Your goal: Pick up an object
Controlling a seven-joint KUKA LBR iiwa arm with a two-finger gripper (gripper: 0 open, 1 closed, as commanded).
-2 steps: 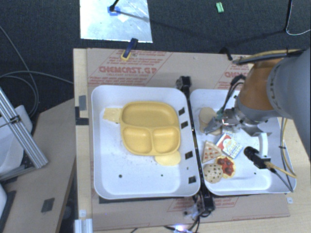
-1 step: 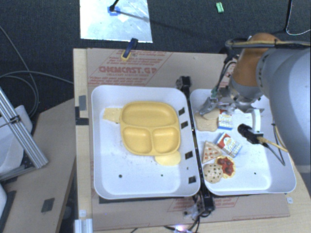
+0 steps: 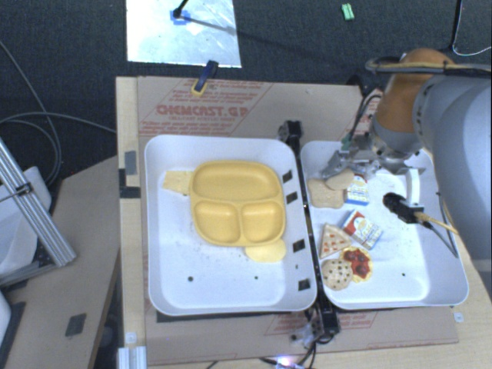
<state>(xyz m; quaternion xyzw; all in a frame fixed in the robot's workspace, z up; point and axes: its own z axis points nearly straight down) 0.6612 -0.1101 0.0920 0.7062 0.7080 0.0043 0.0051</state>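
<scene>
Spotted cookie [image 3: 336, 274] at front of right bin [image 3: 430, 283], gripper [image 3: 347, 167] low over tan piece [image 3: 326, 194], open or closed unclear

Printed cardboard sheet [image 3: 207, 110], shiny foil square [image 3: 183, 21] on dark carpet [image 3: 61, 52], small green piece [image 3: 347, 11], aluminium rail [image 3: 34, 210] at left.

We list in the right bin [image 3: 430, 283]: flat tan toast piece [image 3: 326, 195] by the left wall; small blue-and-white carton [image 3: 357, 191] just beside it; red-and-white carton [image 3: 362, 230] mid-bin; pizza slice [image 3: 333, 241] just beside that; chocolate-chip cookie [image 3: 336, 273] nearer the front. In the left bin [image 3: 165, 283]: yellow three-compartment tray [image 3: 237, 202], right side up
</scene>
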